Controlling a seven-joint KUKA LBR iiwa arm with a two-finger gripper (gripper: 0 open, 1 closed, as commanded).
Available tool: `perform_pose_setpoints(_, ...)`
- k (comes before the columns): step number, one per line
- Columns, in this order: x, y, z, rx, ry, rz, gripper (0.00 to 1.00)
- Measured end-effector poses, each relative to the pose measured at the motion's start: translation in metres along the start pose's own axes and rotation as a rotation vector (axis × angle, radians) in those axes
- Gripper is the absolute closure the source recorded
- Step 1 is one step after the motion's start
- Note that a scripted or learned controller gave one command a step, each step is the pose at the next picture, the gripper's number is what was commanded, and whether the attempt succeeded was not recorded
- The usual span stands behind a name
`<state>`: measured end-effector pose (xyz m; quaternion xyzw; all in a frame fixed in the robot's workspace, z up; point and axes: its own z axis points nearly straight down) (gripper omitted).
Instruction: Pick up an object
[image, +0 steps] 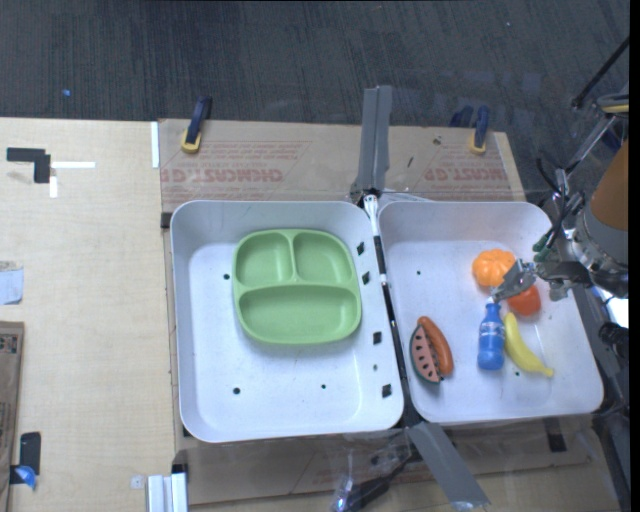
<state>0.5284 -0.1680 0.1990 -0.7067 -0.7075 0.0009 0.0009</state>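
The right bin (450, 400) holds several toy foods. An orange fruit (491, 266) lies near its back right, with a small red-orange piece (527, 301) just in front of it. A blue bottle (490, 338) lies beside a yellow banana (526, 348). A watermelon slice (432, 350) rests near the bin's left wall. My gripper (517, 281) reaches in from the right and hangs low over the red-orange piece, right beside the orange fruit. Its tip partly covers that piece.
The left bin (200, 380) holds a green divided plate (296, 286) towards its back. A grey divider bar (376, 140) runs between the bins at the back. Clamps (196, 120) sit on the cardboard behind the bins.
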Motion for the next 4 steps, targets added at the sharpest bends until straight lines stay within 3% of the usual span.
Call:
perform_pose_setpoints(1, -0.039, -0.010, 0.097, -0.003, 0.002, 0.047, 0.00)
perform_pose_setpoints(2, -0.039, -0.011, 0.089, 0.000, 0.003, 0.049, 1.00)
perform_pose_setpoints(3, 0.035, -0.012, 0.005, 0.000, -0.001, 0.223, 1.00)
perform_pose_setpoints(4, 0.067, -0.013, -0.067, 0.000, -0.002, 0.287, 1.00)
